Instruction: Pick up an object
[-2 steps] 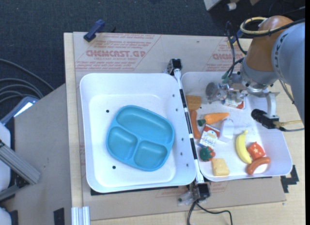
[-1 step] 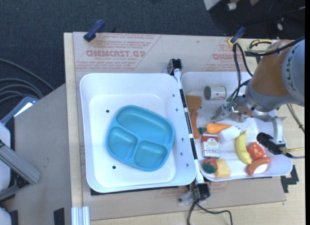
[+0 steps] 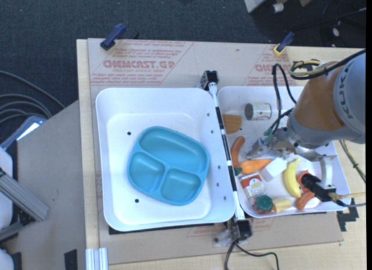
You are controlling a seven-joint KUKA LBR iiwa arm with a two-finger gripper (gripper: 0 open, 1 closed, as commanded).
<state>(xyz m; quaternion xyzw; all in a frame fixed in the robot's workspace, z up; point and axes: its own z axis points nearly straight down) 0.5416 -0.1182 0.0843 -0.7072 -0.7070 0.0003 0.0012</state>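
A blue divided tray [image 3: 168, 164] sits in the left bin [image 3: 107, 146]. In the right bin [image 3: 244, 95], the gripper [image 3: 268, 142] hovers just above an orange carrot [image 3: 254, 165]; its grip, I can't tell. The board behind reads "CHEMCAST GP".

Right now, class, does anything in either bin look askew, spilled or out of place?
Nothing looks damaged or spilled. The blue divided tray sits turned at an angle in the left bin, and the silver can lies on its side in the right bin among jumbled toy food.
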